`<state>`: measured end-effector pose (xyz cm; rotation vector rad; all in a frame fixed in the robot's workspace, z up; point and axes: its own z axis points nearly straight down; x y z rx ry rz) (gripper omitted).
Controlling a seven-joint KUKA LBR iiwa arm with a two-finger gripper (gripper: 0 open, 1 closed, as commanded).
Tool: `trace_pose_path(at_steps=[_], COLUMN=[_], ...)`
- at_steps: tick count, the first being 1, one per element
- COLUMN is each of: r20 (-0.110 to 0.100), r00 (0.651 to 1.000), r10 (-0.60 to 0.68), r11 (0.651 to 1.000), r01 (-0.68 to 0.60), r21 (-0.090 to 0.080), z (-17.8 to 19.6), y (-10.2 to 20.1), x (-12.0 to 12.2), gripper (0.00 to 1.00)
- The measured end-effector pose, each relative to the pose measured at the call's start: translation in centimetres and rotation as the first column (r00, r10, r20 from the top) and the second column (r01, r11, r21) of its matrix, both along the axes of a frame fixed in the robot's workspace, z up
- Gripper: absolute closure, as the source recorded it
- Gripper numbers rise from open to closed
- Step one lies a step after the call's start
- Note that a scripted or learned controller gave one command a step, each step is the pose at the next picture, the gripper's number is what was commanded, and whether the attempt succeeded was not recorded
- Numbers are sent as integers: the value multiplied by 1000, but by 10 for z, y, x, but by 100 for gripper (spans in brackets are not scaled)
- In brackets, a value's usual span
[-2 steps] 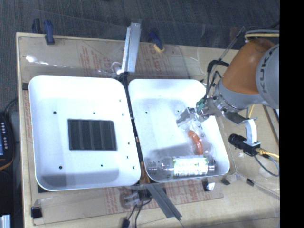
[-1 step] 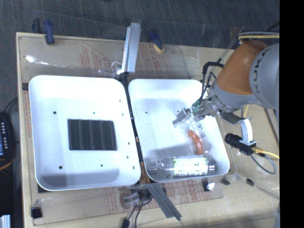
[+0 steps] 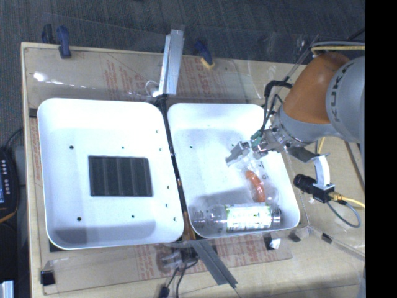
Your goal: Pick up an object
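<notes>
My gripper (image 3: 243,151) hangs over the right bin (image 3: 205,117), toward its right side. Just below it lies an orange item in a clear plastic wrap (image 3: 255,185), whose upper end reaches up to the gripper's tip. I cannot tell whether the two touch. A clear plastic bottle with a green and white label (image 3: 239,218) lies on its side along the right bin's front wall. A black ribbed rectangular pad (image 3: 120,176) lies flat in the middle of the left bin (image 3: 56,123).
The arm (image 3: 322,101) comes in from the right, above the right bin's right rim. A metal bar (image 3: 170,64) stands behind the joint between the bins. Blue clamps (image 3: 62,40) grip the bench's far edge.
</notes>
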<state>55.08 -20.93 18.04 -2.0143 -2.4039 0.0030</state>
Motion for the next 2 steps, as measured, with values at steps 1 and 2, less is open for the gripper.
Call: trace_pose_path(at_steps=[1,2], r20=[2,-2], r00=[982,982], r10=[188,187], r11=[982,982], r01=[-188,-187], r21=[0,2], z=[11,-46], y=[11,1], x=[-30,-3], gripper=[0,0])
